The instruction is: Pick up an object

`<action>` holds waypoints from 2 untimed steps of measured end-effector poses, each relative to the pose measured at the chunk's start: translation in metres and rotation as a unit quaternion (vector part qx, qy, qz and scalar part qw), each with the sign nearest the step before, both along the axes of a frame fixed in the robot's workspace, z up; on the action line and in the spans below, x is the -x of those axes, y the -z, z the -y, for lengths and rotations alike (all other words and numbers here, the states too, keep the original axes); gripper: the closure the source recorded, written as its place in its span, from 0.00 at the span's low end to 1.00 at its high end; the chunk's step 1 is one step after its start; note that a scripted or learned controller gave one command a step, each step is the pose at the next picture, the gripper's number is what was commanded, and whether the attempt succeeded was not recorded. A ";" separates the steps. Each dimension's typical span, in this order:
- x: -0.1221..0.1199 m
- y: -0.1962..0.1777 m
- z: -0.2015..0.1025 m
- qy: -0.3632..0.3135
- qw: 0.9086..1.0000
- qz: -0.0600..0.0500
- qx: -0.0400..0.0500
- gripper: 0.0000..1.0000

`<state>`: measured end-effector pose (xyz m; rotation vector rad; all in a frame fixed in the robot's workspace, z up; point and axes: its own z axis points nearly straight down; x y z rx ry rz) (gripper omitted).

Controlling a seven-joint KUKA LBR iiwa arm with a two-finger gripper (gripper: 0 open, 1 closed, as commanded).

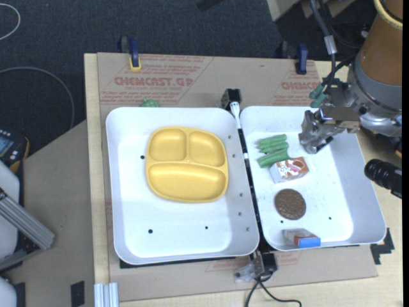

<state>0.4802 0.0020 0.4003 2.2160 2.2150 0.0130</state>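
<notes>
The right bin (358, 190) holds green bean pods (273, 148), a small red and white packet (289, 169), a brown round cookie (290, 204) and a little block with a blue side (301, 238). My gripper (313, 142) hangs over the bin's upper right part, just right of the green pods and above the packet. Nothing shows between its fingers.
The left bin (128, 216) carries a yellow divided plate (187, 164). Blue clamps (133, 53) (301, 59) hold the board at the back. A black camera part (383, 174) sticks in at the right edge.
</notes>
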 end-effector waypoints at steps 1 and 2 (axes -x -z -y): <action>0.001 0.047 -0.035 -0.002 1.000 -0.009 0.000 1.00; -0.025 0.140 0.004 0.002 1.000 -0.011 0.001 1.00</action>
